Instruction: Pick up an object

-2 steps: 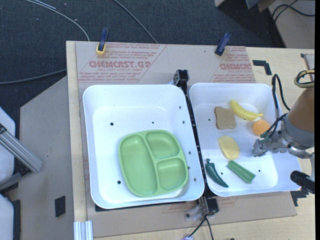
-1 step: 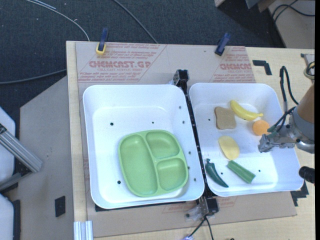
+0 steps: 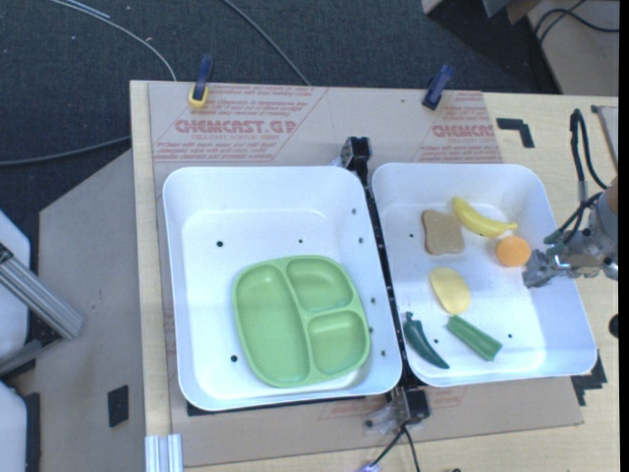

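Observation:
The right bin (image 3: pixel 550 347) holds a yellow banana (image 3: pixel 481 218), a tan bread slice (image 3: pixel 442 232), an orange ball (image 3: pixel 512 252), a pale yellow oval piece (image 3: pixel 450 289), a dark green pepper (image 3: pixel 424 341) and a green cucumber-like piece (image 3: pixel 475 337). My gripper (image 3: pixel 543 266) reaches in over the bin's right side, just right of the orange ball. Nothing shows between its fingers.
The left bin (image 3: pixel 197 214) carries a green divided plate (image 3: pixel 300 318). Two clamps (image 3: pixel 200 79) (image 3: pixel 437 87) pin the cardboard sheet at the back. A black clip (image 3: pixel 356 151) joins the bins at the far edge. Cables trail off the front.

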{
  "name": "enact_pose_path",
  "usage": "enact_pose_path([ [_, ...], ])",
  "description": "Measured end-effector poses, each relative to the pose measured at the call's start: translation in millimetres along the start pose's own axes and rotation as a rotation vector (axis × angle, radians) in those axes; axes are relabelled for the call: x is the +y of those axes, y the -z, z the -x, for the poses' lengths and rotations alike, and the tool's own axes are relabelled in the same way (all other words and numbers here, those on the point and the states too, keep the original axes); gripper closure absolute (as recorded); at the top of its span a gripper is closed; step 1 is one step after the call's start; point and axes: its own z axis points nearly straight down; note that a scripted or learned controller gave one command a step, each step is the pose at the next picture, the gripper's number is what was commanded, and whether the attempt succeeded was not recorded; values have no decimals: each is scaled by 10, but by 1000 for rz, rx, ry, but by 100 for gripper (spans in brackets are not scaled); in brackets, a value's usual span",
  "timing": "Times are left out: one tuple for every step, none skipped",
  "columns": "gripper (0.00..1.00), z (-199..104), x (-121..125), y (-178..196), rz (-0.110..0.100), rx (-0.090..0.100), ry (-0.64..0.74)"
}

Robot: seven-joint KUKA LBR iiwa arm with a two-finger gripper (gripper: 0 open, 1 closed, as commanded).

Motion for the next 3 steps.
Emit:
enact_pose_path([
  [100,64,5,445,1,-1,0],
  [100,-569,134,437,-5,6,7],
  [100,-1148,252,351,-8,5,5],
])
